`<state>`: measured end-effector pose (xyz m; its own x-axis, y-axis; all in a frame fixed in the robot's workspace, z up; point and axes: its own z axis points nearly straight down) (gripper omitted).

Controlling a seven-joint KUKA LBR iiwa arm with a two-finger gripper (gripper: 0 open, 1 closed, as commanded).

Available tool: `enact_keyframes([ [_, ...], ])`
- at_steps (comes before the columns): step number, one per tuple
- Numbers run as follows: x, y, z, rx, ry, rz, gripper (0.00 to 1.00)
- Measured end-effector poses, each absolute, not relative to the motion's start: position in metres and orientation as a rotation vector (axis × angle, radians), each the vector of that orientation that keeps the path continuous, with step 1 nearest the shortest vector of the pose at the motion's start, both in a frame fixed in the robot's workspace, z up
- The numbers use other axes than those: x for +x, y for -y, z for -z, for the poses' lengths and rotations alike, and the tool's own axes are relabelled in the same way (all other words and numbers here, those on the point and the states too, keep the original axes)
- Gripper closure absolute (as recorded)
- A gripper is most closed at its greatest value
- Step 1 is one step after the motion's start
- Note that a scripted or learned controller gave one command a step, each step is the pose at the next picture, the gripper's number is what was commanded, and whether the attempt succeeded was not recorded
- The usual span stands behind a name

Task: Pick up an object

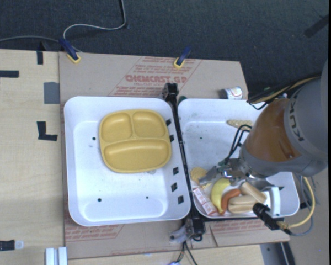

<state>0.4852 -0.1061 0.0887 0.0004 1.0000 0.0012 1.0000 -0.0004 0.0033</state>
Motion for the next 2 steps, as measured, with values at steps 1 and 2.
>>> enact_keyframes([
  [1,0.486,0.132,-0.087,2.217,-2.218,-0.005,0.00],
  [2,0.577,0.128,-0.087,2.215,-2.219,-0.005,0.00],
])
